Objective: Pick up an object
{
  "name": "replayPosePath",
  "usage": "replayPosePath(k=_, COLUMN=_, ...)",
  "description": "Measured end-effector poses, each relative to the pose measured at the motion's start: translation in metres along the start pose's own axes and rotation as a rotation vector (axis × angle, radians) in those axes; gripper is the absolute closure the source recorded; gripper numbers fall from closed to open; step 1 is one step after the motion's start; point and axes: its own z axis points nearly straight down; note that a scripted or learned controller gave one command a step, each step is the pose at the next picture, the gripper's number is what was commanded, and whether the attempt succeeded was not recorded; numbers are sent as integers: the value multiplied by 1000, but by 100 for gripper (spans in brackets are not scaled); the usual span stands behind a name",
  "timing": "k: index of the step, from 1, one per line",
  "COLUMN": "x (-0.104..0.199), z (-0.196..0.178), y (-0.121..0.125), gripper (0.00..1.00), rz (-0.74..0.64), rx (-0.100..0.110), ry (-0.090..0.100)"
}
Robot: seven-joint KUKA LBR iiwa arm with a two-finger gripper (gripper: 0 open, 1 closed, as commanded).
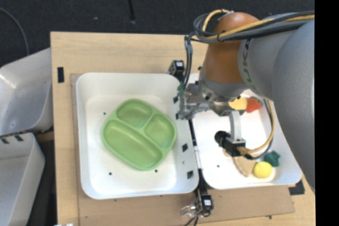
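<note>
The right bin [222,177] holds a yellow ball [263,170] at its front right. A tan piece [244,167] lies beside the ball, and a dark green item [273,157] sits just behind it. A red-orange object [253,105] and a yellow piece [239,105] lie further back, partly under the arm. My gripper [192,102] hangs below the orange band, over the back left corner of the right bin, near the divider between the bins. The wrist hides what is beneath it.
In the left bin [90,114] lies a green divided plate [139,134], near its middle. The large grey arm covers the back and right side of the right bin. The wooden bench [63,50] surrounds both bins.
</note>
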Motion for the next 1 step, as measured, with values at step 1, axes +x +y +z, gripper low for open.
replayPosePath(k=1, x=46, z=-22, y=13, gripper=100, rz=0, rx=-2, ry=0)
